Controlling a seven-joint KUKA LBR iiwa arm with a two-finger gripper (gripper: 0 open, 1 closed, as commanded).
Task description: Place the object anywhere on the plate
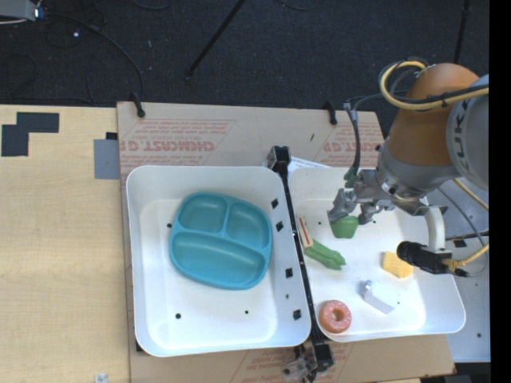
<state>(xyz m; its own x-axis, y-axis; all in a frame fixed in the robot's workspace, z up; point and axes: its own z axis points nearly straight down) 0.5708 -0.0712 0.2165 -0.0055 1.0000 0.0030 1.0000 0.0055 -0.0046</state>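
Bins sit side by side on the worktop [56, 238]: the left bin [152, 325] carries a teal plate [220, 240] with three compartments, lying a little left of the bin's middle, and the right bin [435, 313] holds the loose things. The arm reaches in from the right, and its end effector [346, 211] hangs over the far left part of the right bin, directly above a small green object [345, 228] and touching or nearly touching its top; whether the fingers are spread or pinching it I cannot tell. Just nearer and to the left lies a long green object [325, 254], beside the divider between the bins. A yellow block [397, 265] rests toward the right side, a small white piece [378, 297] lies nearer, and a pink doughnut-shaped ring [335, 316] sits at the near left corner of the right bin
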